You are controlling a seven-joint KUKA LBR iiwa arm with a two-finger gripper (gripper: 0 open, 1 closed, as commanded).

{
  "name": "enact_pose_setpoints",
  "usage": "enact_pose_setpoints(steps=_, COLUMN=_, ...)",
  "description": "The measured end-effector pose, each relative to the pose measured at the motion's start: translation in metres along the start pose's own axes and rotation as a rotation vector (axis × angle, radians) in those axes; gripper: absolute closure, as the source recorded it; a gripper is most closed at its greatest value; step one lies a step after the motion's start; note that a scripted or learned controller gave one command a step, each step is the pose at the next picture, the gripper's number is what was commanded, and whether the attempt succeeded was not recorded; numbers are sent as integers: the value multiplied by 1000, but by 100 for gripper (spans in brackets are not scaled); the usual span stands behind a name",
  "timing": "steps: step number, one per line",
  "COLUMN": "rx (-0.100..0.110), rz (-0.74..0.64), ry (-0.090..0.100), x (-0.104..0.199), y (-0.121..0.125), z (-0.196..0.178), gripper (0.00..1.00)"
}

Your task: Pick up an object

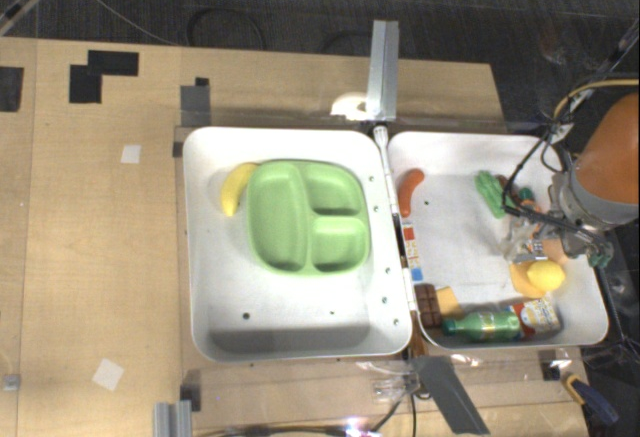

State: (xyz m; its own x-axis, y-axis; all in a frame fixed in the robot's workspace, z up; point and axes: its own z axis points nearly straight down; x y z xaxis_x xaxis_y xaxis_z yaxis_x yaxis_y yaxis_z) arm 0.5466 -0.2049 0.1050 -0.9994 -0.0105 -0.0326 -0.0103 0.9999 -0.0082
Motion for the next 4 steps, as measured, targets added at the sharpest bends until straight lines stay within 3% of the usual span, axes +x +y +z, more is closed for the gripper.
enact_pose_setpoints(steps=1, rx=0, rz=0, ry=1, x=0, y=0, z=0, gripper=0)
enact_pose_setpoints(steps=2, rx=-5, rz=-32, ry=19, x=-18, y=-1, z=16, gripper=0)
enact_pose_setpoints(steps=3, rx=-3, rz=117, ry=17, x=17, y=0, z=15, gripper=0)
enact_pose_setpoints(steps=4, rx=-4, rz=132, ry=18, x=-33, y=19, z=17, gripper=0)
